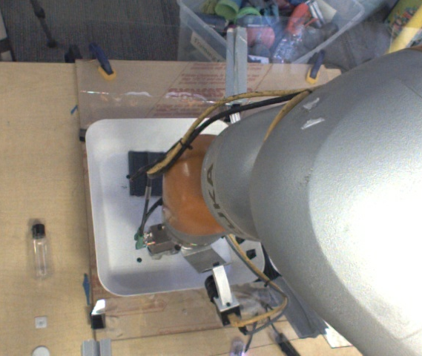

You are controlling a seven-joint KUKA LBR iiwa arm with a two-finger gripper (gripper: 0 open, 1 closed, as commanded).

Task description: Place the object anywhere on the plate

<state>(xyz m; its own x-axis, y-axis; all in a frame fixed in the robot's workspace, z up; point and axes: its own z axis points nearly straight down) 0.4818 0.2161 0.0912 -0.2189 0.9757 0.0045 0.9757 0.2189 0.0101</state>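
My grey arm covers most of the view and hangs low over the left white bin. Its orange band sits above the bin's middle. A black blocky shape, which looks like my gripper, juts out to the left from under the band, low over the bin floor. The arm hides whatever lies beneath it, and I cannot make out a plate or a loose object in the bin. A metal wrist fitting with a green connector and cables hangs just in front of the band.
A clear tub of colourful toys stands behind the bins. A small glass vial lies on the wooden bench to the left. Blue clamps hold the board at the back edge.
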